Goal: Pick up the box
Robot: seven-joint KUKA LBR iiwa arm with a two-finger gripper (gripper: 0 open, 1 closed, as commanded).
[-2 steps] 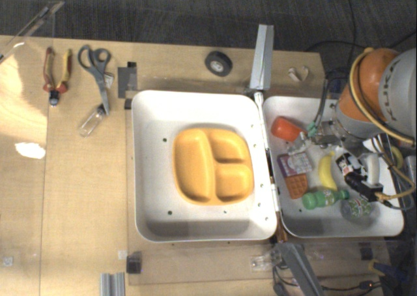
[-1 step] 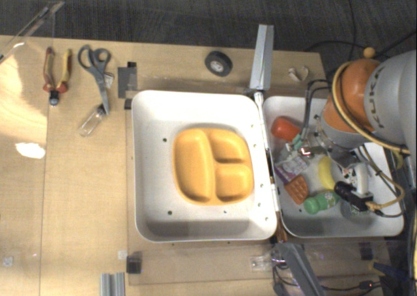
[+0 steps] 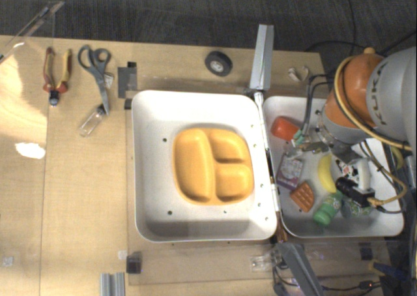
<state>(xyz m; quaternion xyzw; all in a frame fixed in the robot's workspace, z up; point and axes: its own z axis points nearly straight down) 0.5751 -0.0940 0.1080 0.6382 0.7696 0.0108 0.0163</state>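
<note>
A small purple-and-white box (image 3: 290, 169) lies flat in the right bin (image 3: 391, 226), near its left wall. My gripper (image 3: 301, 145) hangs low over the bin just above and to the right of the box, at its upper edge. The grey arm with its orange band (image 3: 355, 86) reaches in from the right and hides the bin's upper right part. Nothing can be made out in the gripper's grasp.
Around the box lie a red-orange item (image 3: 285, 127), an orange waffle-like piece (image 3: 302, 195), a yellow banana (image 3: 325, 174), a green toy (image 3: 326, 210) and a white item (image 3: 360, 174). The left bin (image 3: 153, 158) holds a yellow divided tray (image 3: 212, 164). Scissors (image 3: 98, 70) and pliers (image 3: 55, 73) lie on the bench.
</note>
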